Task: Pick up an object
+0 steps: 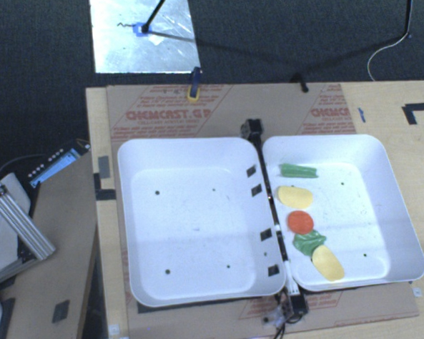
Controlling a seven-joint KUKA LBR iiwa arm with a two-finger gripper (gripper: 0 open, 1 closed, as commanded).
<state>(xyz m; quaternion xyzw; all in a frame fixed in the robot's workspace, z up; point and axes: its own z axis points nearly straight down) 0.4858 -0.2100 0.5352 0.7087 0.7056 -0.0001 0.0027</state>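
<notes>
mostly smooth white bins [189, 149], yellow oval [295, 196], round orange disc [300, 221]

bins [189, 149] white | veg: green [298, 171], yellow [295, 196], orange [300, 221]

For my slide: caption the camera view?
Right bin holds green stick, two yellow pieces, orange disc, green lump; left bin alongside.

Five objects [302, 220] in right bin [392, 190]
</notes>
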